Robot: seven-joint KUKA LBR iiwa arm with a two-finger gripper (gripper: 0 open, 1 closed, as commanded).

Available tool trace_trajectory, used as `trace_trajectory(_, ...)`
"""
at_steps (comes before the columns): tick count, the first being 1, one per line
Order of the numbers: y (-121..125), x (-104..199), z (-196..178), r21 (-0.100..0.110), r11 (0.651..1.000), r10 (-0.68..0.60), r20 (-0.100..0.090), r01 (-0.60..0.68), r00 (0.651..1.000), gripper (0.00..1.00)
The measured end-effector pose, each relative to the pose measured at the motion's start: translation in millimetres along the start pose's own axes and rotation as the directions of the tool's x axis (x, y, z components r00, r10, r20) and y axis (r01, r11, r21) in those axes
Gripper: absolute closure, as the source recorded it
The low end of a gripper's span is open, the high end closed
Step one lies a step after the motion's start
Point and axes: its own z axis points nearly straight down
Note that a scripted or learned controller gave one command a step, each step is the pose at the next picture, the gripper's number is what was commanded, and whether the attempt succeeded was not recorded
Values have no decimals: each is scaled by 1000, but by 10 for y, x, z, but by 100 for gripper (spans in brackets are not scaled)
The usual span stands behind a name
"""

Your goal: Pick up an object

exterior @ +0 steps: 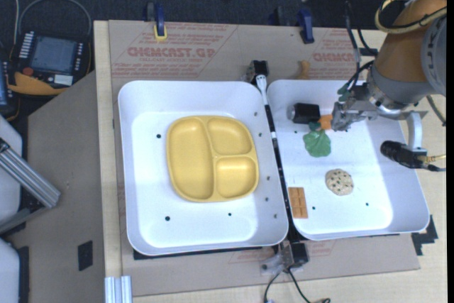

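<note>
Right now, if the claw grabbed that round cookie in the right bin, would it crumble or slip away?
The cookie looks flat and low, so fingers would probably struggle to get under its edge. If real, it may well crack under a squeeze; it could equally be a toy. Lying flat on the smooth white bin, it seems likelier to slide than roll.

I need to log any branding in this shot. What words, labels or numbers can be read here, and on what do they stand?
"CHEMCAST GP", red print on the brown board behind the left bin.
Red print on the board behind the right bin: too blurred to read.
Screen of the handheld pendant: too small to read.
Small orange tag: unreadable.
</note>
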Motion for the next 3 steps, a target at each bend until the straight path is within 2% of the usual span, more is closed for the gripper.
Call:
trace_trajectory(2,-22,92,-1168,-2,1000,0,0,0,1000,100)
trace_trajectory(3,21,723,-1070,6,1000,-6,-4,6,1000,100)
